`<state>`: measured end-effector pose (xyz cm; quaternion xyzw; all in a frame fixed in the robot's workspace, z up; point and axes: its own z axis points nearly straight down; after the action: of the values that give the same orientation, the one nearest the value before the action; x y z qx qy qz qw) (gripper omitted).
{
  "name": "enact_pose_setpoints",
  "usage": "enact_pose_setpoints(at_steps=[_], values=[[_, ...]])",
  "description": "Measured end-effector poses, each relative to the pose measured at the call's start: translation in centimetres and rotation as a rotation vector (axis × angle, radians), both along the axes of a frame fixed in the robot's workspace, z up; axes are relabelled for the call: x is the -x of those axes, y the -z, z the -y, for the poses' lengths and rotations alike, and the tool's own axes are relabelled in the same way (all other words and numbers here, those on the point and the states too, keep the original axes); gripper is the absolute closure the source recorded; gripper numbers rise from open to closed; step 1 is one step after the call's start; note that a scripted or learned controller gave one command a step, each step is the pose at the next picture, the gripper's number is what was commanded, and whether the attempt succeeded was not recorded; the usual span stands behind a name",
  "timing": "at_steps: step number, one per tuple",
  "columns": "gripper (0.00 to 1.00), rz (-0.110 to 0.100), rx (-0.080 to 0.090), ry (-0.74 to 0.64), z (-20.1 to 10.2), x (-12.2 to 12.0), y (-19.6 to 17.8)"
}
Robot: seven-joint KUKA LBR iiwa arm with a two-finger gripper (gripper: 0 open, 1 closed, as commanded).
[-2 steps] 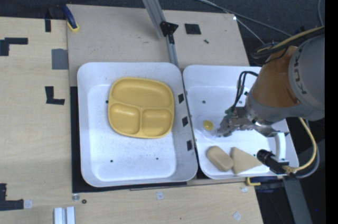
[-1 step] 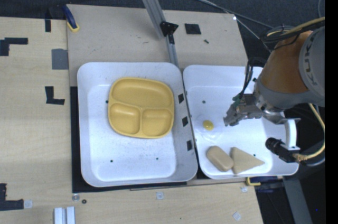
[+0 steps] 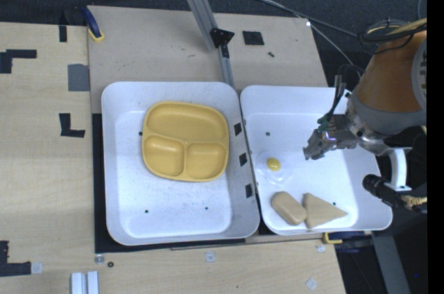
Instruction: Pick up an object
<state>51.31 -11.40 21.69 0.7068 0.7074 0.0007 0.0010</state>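
Gripper [image 3: 318,147] over right bin [image 3: 291,102], jaw state unclear, nothing seen between fingers, small yellow ball [image 3: 273,163] just left-below gripper on bin floor, tan rounded block [image 3: 287,207] and tan wedge [image 3: 322,211] touching near front wall, yellow divided plate [image 3: 185,141] in left bin [image 3: 125,168].

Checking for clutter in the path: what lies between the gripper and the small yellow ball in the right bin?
Nothing: the camera view shows bare white bin floor between the gripper and the small yellow ball.
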Motion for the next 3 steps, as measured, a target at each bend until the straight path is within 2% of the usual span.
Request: enact_pose_setpoints(at_steps=[1,2,3], values=[[1.00,-0.003,-0.001,0.000,0.0,0.0,-1.5],[1.00,-0.004,-0.002,-0.005,-5.7,-0.4,-0.3],[1.00,-0.004,-0.002,-0.006,-10.8,0.2,-1.1]])
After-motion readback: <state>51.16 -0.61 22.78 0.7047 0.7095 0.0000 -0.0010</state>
